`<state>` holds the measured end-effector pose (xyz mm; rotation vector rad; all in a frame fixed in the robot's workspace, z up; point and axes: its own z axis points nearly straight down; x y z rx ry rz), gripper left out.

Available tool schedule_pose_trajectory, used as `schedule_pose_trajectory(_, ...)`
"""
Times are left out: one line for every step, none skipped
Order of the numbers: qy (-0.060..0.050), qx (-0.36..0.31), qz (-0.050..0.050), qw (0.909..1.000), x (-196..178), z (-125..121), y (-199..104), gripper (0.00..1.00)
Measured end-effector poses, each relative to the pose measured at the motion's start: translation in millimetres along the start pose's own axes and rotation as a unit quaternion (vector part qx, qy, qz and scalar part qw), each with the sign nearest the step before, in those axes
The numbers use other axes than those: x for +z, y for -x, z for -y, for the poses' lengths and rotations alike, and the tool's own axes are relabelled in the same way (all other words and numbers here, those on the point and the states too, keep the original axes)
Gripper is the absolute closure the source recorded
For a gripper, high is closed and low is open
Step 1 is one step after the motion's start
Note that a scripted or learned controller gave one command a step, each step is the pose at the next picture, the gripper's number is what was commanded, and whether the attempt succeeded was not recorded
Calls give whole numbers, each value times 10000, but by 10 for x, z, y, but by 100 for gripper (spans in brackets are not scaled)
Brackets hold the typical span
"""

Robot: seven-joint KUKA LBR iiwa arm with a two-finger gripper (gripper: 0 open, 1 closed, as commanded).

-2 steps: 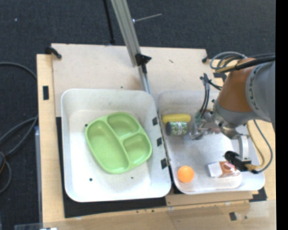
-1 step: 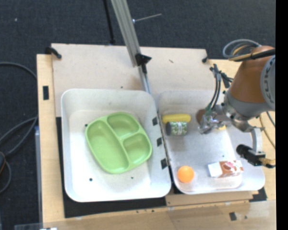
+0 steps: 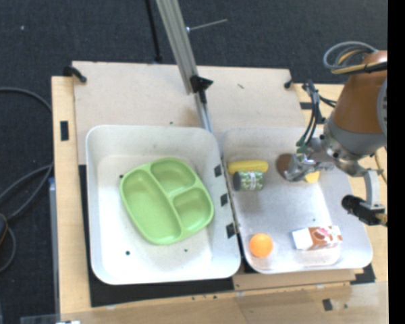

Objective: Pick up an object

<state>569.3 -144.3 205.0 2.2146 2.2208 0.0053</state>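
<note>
1. 2 white bins are seen side by side. The left bin (image 3: 98, 181) holds a green tray (image 3: 166, 200) with 3 parts.
2. The right bin (image 3: 354, 248) holds a yellow-lidded jar (image 3: 249, 174), an orange ball (image 3: 260, 245), a red and white box (image 3: 316, 237), a small brown thing (image 3: 285, 162) and a bit of yellow (image 3: 313, 177).
3. The gripper (image 3: 298, 169) is seen low at the back of the right bin, just beside the brown thing (its state cannot be told).
4. Nothing is seen held.
5. For a good pick, 1 thing should be chosen, likely the brown thing.
6. The gripper should be centred over it, and lowered slowly.
7. The bin wall should be kept away from.
</note>
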Motion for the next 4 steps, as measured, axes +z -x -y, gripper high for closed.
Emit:
schedule_pose_trajectory(-8, -27, -14, 10000, -169, -71, -536, 100)
schedule_pose_trajectory(-22, -22, -14, 10000, -153, -196, -979, 100)
schedule_pose_trajectory(-20, -27, -17, 10000, -212, -361, -1556, 100)
schedule_pose_trajectory(-26, -27, -16, 10000, -162, -424, -2119, 100)
